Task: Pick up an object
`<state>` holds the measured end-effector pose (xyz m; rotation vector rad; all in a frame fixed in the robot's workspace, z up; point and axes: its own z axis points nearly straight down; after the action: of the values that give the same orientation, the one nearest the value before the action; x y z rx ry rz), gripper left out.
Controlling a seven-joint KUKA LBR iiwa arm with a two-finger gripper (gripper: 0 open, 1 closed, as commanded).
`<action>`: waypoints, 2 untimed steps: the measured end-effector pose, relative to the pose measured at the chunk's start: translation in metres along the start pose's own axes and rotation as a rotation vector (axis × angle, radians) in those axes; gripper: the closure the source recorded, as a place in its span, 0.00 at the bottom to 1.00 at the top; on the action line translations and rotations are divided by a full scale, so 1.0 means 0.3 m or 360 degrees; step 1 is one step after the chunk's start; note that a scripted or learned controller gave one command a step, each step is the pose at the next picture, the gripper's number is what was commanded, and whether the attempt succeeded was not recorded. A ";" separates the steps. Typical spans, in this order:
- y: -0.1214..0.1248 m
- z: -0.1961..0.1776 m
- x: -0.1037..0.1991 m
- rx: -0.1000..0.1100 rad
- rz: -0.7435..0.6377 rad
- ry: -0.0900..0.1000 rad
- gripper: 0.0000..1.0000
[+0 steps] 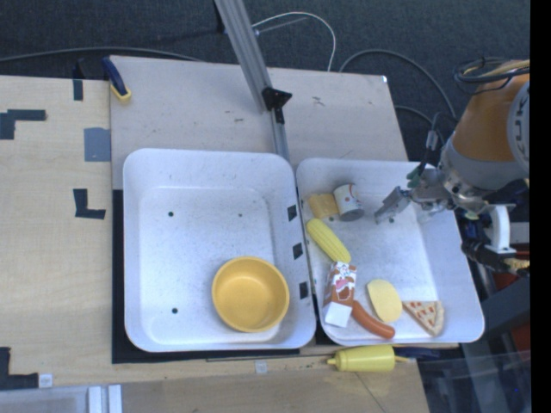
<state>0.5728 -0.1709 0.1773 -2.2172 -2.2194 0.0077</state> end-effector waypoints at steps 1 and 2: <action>-0.019 0.211 -0.012 0.0004 0.0000 0.0002 0.00; -0.018 0.296 -0.010 -0.0009 -0.0002 -0.0002 0.00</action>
<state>0.5670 -0.1740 0.0884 -2.2195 -2.2241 0.0024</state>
